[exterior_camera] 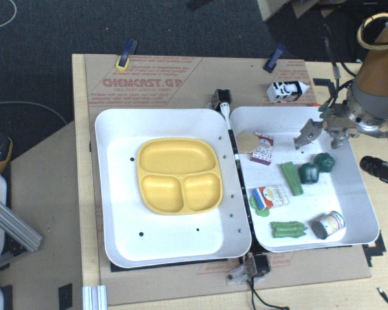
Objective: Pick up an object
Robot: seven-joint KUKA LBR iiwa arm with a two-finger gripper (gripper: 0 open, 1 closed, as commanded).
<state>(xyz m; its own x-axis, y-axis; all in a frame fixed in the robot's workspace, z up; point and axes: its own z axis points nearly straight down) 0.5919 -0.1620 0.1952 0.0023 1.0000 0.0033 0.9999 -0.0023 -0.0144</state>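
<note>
- Low in the right bin [368, 228], near the lower right of the frame: a small can [329, 224] on its side, long axis slanting up to the right, and just left of it a green toy [288, 229] lying nearly level, long axis left to right.
- A little farther up: a flat red, white and blue packet [269, 198], tilted slightly, apart from both.
- Middle of that bin: a green bar [291, 177], long axis running from upper left to lower right, lower end close to a dark green lump [308, 173]; a second dark green lump [324, 162] just beyond, up and right.
- Likely target, judged from position: that second lump, lying nearest below the pincer [323, 137] at the right edge of the frame.
- Pincer spread, one finger reaching left, the other hanging down, pinching nothing.
- Advice for the step: centre over one lump before descending, straddle its short width, keep clear of the neighbouring lump and bar so that neither gets nudged.
- Farther up the bin: a small red and white card [263, 150], long axis near upright in the frame.
- Left bin [116, 205]: a yellow divided plate [180, 174].
- Beyond the bins, on the desk [174, 76]: a black and white toy [288, 91].
</note>
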